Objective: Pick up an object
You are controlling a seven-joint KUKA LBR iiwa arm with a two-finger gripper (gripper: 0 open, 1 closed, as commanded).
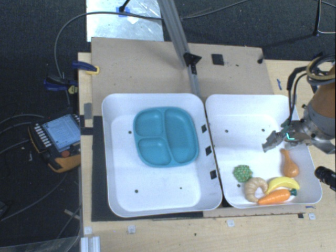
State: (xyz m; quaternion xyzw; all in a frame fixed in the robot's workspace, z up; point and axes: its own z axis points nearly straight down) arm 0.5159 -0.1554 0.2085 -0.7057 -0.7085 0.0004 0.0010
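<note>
A: Objects, five, clustered in right bin (pixel 231 109), near corner. Broccoli (pixel 242 172) leftmost. Croissant (pixel 254 188) just below it, touching or nearly so. Banana (pixel 284 183) to the right, lying over carrot (pixel 274 196); carrot touching croissant's end. Drumstick (pixel 289 164) above banana, upright-ish, narrow end up.

B: Gripper?

A: Gripper (pixel 273 141) over right bin, right half, above and left of drumstick. Apart from every item. Small teal light at wrist. Orange band of arm (pixel 323 101) at frame's right edge.

B: Jaws?

A: Cannot tell. Dark fingertip shape pointing left and down, too blurred to read as spread or pressed together. Nothing seen between them.

B: Left bin?

A: Left bin (pixel 118 156) holding blue tray (pixel 166 136), three compartments, set toward far side. Black clips along the seam between bins.

B: Surroundings?

A: Brown board (pixel 136 62) under both bins. Grey pole (pixel 176 28) slanting in from top, ending near far seam. Handheld device (pixel 59 133) on dark floor at left, cables around it. Clamps (pixel 73 77) at board's left edge.
</note>
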